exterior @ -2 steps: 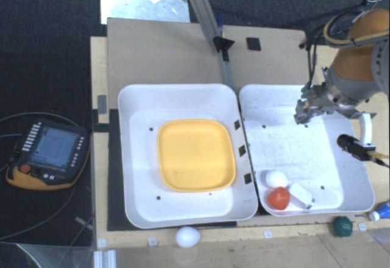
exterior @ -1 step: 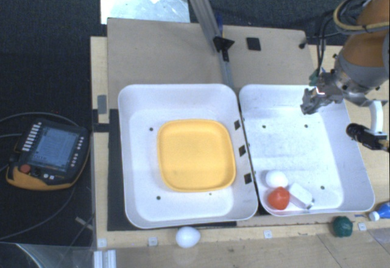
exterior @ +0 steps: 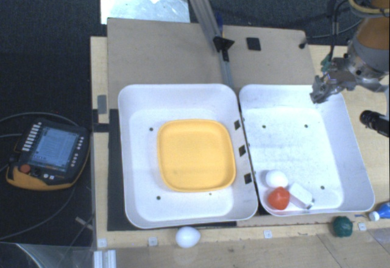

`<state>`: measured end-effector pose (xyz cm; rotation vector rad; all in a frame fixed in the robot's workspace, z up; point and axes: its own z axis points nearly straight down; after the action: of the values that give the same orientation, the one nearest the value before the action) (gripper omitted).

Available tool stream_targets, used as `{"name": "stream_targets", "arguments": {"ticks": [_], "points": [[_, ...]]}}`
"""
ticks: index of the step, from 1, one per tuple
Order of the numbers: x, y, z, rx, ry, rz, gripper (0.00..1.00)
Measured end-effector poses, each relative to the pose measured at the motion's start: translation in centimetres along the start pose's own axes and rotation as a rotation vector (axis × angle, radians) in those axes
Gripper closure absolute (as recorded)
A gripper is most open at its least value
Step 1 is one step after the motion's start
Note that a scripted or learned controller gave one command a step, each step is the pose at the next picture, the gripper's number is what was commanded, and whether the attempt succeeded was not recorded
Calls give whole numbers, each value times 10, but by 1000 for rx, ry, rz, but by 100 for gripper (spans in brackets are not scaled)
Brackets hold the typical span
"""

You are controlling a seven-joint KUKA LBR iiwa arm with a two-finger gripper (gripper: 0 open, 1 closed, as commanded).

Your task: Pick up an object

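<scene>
Beside the right bin (exterior: 341, 139), to its left and touching it along the shared edge, sits the left bin (exterior: 137, 139), and a yellow plate (exterior: 196, 154) lies flat in the middle of that one. My arm (exterior: 372, 41) comes in above the right bin's far right corner. My gripper (exterior: 321, 89) hangs over that bin's far rim, and from this angle I cannot tell how it is set; I see nothing carried under it.

What I could pick sits at the right bin's near edge, well apart from my gripper: a white ball (exterior: 276, 178), a red ball (exterior: 279, 198) touching it on the near side, and a small white block (exterior: 301, 194) just beside the red one. Outside the right bin, on the bench, a white egg-shaped thing (exterior: 187, 237) lies near the left bin's front rim, and a green ball (exterior: 342, 226) rests by the right bin's near right corner.

As I judge it, the pick is not yet done: reaching, closing and lifting all remain.
</scene>
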<state>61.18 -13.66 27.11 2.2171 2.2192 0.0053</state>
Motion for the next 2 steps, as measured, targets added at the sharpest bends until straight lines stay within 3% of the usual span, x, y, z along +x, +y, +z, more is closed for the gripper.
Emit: {"name": "stream_targets", "arguments": {"ticks": [2], "points": [[102, 3, 7, 5, 2, -4, 100]]}}
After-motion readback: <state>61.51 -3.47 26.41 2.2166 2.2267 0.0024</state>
